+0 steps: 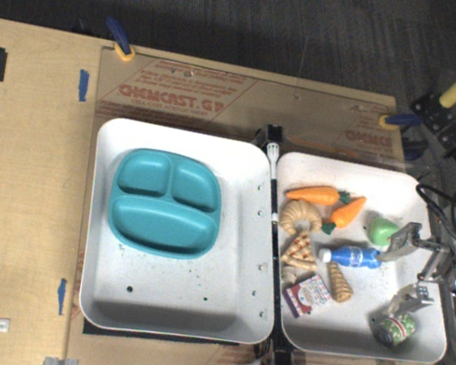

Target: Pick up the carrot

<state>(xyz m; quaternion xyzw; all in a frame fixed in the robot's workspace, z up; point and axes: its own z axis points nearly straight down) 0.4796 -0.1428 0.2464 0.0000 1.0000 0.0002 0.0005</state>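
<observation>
Two orange carrots lie at the back of the right bin (pixel 446 207). One carrot (pixel 313 193) points left and has a green top. The other carrot (pixel 347 211) leans against it on the right. My gripper (pixel 406 270) hovers over the right side of the same bin, well to the right of both carrots. It is open, with one finger (pixel 403 240) near a green fruit and the other finger (pixel 408 299) just above a green can. Nothing sits between the fingers.
Around the carrots lie a croissant (pixel 301 216), a pizza slice (pixel 299 251), a blue bottle (pixel 353 258), a green fruit (pixel 383 231), a cone (pixel 340 283), a red packet (pixel 306 294) and a green can (pixel 394 328). The left bin (pixel 103 199) holds a teal divided plate (pixel 166 201).
</observation>
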